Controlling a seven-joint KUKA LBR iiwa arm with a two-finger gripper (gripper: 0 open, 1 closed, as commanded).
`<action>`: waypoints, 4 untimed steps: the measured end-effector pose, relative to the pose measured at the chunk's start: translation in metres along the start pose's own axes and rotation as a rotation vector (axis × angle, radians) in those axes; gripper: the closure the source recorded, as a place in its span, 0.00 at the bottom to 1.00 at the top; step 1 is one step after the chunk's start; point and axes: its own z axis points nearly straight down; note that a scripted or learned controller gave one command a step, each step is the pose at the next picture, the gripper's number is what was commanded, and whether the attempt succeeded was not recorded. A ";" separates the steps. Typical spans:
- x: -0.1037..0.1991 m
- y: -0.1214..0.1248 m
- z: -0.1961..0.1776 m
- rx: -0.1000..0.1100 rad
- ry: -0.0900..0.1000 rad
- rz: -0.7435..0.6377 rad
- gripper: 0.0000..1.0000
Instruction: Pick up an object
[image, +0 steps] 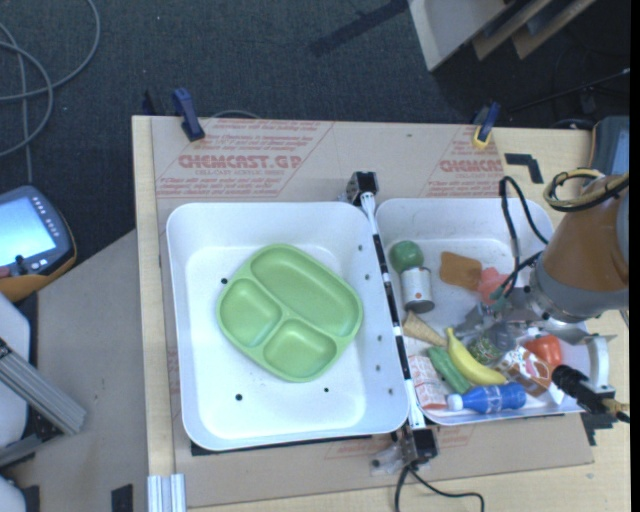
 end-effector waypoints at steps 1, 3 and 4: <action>0.018 0.091 -0.007 -0.014 -0.003 -0.009 0.00; 0.017 0.087 -0.016 -0.009 -0.002 -0.004 0.00; 0.050 0.153 -0.006 -0.012 -0.002 -0.009 0.00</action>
